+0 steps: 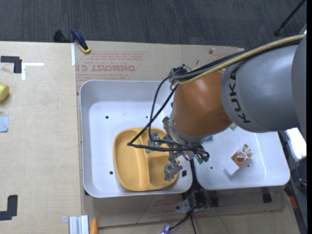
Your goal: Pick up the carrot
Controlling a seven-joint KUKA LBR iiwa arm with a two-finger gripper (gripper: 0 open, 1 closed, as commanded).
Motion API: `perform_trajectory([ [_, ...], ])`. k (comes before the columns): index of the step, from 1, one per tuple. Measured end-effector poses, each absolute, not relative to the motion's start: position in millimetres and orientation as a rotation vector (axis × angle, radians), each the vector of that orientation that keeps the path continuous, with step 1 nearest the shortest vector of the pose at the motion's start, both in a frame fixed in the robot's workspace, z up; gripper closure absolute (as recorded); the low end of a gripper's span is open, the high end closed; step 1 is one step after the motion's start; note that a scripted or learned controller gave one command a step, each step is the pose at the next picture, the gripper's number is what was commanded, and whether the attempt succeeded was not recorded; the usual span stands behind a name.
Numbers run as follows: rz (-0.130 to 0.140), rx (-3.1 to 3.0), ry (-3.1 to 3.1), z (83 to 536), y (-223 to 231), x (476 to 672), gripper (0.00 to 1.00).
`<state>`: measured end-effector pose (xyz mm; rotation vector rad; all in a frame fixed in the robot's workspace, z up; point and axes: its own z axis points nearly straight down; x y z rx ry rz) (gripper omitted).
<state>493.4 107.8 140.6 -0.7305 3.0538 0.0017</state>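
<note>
My gripper (171, 169) hangs low over the left bin (97, 130), at the right side of a yellow two-compartment dish (132, 162). It sits above the dish's smaller right compartment, close to the rim. The orange wrist band and the grey arm cover the bin's right part and the wall between the two bins. Black cables run from the wrist across the dish. The dish's large left compartment shows only bare yellow plastic.
A small white and brown box (240, 159) lies in the right bin (273, 179). A yellow object (3, 91) sits at the bench's far left edge. A blue and yellow clamp (80, 40) holds the cardboard at the back left.
</note>
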Motion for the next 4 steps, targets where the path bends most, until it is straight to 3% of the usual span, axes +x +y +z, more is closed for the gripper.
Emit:
perform_trajectory([
  [1, 0.000, -0.781, 3.041, 92, 155, 494.2, 0.00],
  [2, -0.002, -0.784, 3.038, 103, 155, 495.7, 1.00],
  [3, 0.001, -0.579, 3.085, 158, 186, 494.2, 1.00],
  [4, -0.003, 0.153, 3.137, 186, 212, 491.3, 1.00],
])
